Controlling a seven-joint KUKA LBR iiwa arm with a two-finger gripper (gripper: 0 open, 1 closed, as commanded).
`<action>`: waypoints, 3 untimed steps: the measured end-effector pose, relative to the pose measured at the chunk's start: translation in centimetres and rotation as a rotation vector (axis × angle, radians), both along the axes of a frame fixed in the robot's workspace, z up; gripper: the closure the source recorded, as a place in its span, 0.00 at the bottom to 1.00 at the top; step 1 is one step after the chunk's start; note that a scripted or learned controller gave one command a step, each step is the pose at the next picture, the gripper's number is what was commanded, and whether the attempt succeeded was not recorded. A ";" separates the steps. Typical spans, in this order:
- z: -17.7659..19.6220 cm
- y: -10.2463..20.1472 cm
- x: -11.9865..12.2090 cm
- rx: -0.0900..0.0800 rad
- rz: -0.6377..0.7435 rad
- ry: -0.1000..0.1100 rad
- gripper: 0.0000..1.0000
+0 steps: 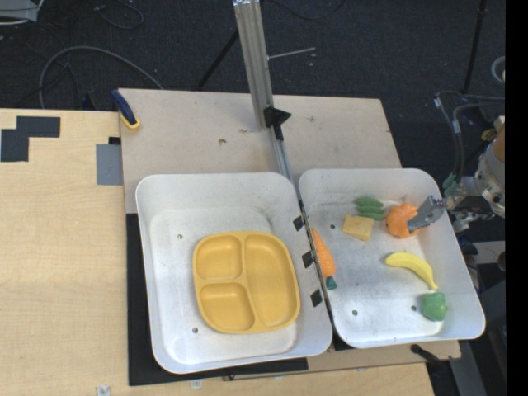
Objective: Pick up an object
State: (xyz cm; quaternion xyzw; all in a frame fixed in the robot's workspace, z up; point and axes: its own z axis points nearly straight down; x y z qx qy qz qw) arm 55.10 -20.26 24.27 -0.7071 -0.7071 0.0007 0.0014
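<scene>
The right bin [462,320] holds several toy foods: an orange fruit [399,220], a yellow cheese block [357,227], a green vegetable [369,207], a banana [411,265], a green round piece [433,305], and a carrot [323,254] lying along its left wall. My gripper [428,213] reaches in over the bin's right rim, low and tilted. Its tip is against the right side of the orange fruit. Whether it grips the fruit is unclear.
The left bin [165,213] carries a yellow divided plate [246,281]. A metal post [256,64] rises behind the two bins. Cables and the arm's body [487,180] crowd the right edge.
</scene>
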 end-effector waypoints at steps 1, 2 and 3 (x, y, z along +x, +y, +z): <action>-4.9 -0.5 0.7 0.001 0.000 0.003 0.00; -11.2 0.3 0.5 0.002 0.000 0.005 0.00; -15.5 0.3 0.5 -0.001 -0.002 -0.003 0.00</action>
